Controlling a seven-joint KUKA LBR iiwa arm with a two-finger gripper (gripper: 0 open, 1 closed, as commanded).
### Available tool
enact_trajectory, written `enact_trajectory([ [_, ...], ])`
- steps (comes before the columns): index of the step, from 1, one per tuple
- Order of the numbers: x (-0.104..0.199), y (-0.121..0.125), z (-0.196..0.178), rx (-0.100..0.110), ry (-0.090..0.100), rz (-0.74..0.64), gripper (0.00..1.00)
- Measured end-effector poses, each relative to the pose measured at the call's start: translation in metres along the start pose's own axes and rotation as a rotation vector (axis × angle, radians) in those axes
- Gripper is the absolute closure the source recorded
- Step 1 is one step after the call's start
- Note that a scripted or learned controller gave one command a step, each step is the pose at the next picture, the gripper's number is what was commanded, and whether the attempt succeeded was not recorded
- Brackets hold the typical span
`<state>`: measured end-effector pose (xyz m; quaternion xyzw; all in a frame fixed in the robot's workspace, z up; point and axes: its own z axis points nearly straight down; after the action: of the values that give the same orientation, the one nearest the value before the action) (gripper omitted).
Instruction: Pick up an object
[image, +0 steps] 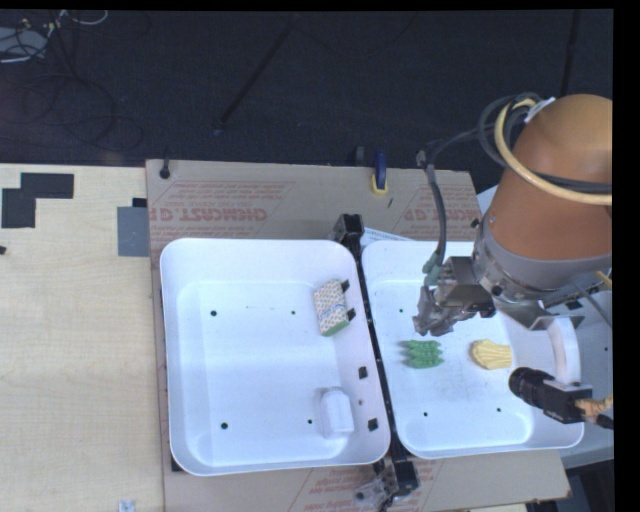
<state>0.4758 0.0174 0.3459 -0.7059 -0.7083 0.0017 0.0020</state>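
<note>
In the right bin (470, 425) a green knobbly object (423, 353) lies near the middle, and a yellow ridged object (491, 354) lies to its right. My gripper (432, 322) hangs just above and slightly behind the green object, with nothing visibly between its fingers. In the left bin (210, 430) a patterned sponge-like block (331, 306) rests near the right wall, and a pale translucent object (334, 411) sits toward the front right corner.
The two bins meet along a black divider (367, 330). The arm's large orange and grey body (550, 200) overhangs the right bin's far right part. Cardboard (260, 205) lies under both bins.
</note>
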Motion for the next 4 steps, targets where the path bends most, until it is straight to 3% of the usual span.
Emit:
enact_trajectory([
  [4,-0.004,0.001,-0.038,0.011,-0.002,-0.008,1.00],
])
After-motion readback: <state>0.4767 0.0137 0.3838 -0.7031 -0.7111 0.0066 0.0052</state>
